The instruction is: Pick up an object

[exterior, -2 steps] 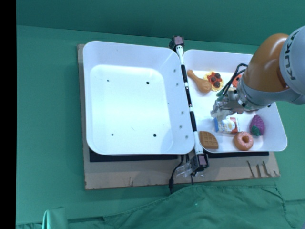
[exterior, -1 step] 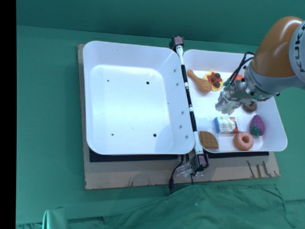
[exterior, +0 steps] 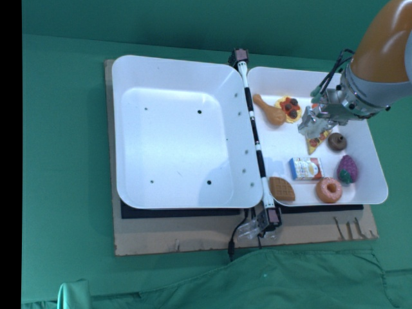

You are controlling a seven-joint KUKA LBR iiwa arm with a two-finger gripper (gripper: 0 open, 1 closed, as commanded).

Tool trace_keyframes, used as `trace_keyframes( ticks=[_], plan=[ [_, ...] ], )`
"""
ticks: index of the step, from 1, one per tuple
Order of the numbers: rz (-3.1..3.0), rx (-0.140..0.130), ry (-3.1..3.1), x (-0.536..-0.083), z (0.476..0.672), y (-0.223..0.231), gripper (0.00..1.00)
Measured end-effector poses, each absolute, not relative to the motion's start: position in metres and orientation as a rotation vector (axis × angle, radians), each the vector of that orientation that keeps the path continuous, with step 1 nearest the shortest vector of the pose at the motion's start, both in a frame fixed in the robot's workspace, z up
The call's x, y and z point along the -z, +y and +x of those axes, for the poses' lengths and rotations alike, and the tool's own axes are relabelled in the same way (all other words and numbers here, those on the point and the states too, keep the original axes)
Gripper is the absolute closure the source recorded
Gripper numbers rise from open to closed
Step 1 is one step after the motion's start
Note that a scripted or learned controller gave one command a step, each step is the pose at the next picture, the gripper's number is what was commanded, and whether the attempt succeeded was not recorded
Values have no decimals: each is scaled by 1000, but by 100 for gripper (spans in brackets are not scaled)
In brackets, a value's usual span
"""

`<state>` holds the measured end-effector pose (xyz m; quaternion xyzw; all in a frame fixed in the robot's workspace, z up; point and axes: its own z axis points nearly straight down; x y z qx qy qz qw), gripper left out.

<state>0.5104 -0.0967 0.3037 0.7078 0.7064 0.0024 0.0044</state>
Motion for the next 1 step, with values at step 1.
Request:
trace_keyframes(
  ticks=[1],
  plan=[
    [2217, -10, 2211, -370, 510, -97, 100]
  ],
)
